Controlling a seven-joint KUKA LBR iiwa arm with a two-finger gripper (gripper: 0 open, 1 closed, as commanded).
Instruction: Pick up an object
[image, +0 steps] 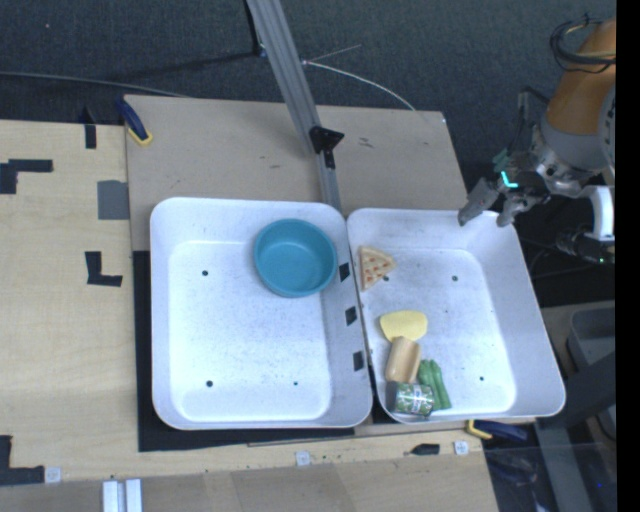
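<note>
Above the right bin's (520, 290) far right corner the gripper (488, 207) hangs with fingers apart and bare, so the reach seems the step in hand, calling for descent toward the waffle-patterned wedge (375, 265) or yellow piece (403, 324) by the bin's left wall.

We see two bins side by side on the worktop (60, 330): the left bin (190, 400) holds a bowl (294, 258) near its back right corner. In the right bin (520, 330), a waffle piece (375, 265) lies at the back left, and nearer us a chip (403, 324), a cylinder (402, 359), a can (412, 401) and a bean pod (434, 383) cluster together.
</note>
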